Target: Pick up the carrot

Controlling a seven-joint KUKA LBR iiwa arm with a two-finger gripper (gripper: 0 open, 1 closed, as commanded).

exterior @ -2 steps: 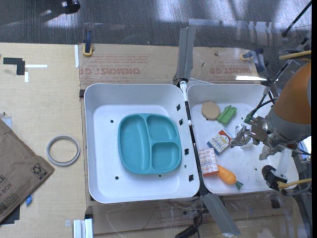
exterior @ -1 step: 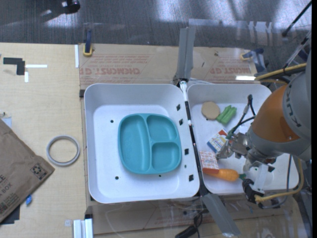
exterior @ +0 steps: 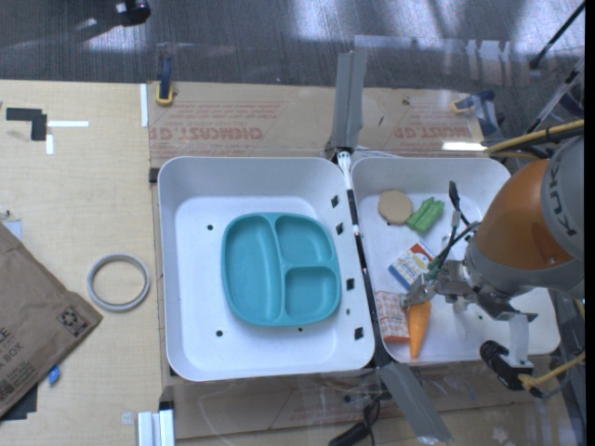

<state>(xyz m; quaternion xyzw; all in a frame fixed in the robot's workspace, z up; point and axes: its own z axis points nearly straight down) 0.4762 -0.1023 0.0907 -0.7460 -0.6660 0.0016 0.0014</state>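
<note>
From the camera view, my claw (exterior: 426,291) hangs low in the right bin (exterior: 372,173), just above the fat end of the carrot (exterior: 418,326), which lies near the bin's near-left corner. I cannot tell how my claw is set. A small packet (exterior: 390,312) touches the carrot's left side; I judge I could pinch it instead, or nudge the carrot against the wall.

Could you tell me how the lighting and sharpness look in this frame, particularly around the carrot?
In the camera view, light is even and soft; the left bin shows mild glare on its white floor around the teal tray. The carrot is reasonably sharp, with shadow from the arm beside it. The gripper looks slightly blurred, and bright streaks cross the dark floor at top.
</note>
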